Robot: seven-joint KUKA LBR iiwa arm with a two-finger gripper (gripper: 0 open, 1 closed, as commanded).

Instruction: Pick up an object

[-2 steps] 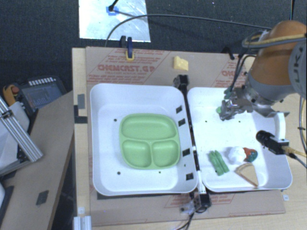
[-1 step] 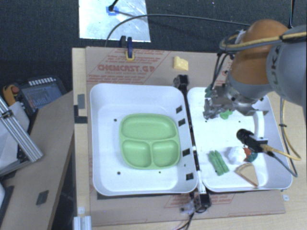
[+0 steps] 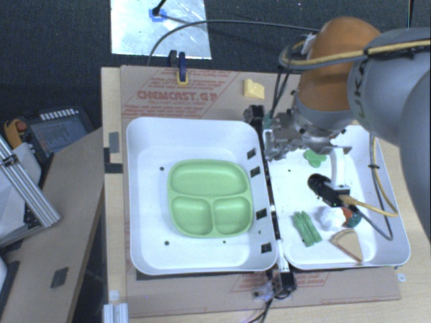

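Gripper point(image 3: 286, 143) hangs low over the right bin's point(image 3: 397, 241) far-left corner, beside a small green piece point(image 3: 314, 157) — likely the pick target. Open or closed: cannot tell. Green sticks point(image 3: 306, 229) and tan wedge point(image 3: 348, 244) lie near the front edge — spaced for single grabs.

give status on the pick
tool over right bin's far end. green sticks, tan wedge, white lump loose near front. nothing atop them.

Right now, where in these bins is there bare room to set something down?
Left bin: a bare strip rings the green divided plate, widest along the far wall. Right bin: near half crowded by green sticks and tan wedge; arm over the far half.
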